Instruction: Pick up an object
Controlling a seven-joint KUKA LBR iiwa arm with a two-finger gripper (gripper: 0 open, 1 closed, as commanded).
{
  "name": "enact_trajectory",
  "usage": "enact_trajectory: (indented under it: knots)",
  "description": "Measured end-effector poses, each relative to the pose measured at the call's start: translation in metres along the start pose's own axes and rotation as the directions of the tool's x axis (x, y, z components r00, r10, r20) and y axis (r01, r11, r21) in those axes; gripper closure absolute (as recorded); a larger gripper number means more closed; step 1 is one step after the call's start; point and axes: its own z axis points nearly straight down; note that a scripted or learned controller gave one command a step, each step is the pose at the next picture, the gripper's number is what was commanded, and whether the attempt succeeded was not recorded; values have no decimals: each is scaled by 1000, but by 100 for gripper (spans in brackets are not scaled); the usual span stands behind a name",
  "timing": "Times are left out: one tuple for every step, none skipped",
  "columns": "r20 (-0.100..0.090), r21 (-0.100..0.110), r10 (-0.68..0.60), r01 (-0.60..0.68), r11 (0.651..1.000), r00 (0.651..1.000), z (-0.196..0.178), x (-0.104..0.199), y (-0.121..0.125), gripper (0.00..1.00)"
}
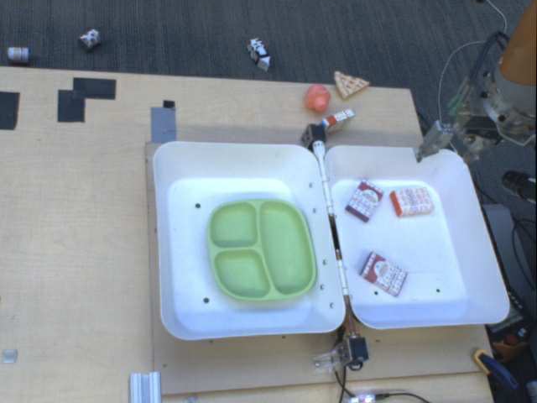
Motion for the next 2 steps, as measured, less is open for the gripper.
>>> enact_trajectory:
  knots:
    - [1, 4, 3, -3, 1000, 1000, 118, -46, -70, 0]
    - [0, 0, 2, -2, 1000, 1000, 187, -26, -121, 0]
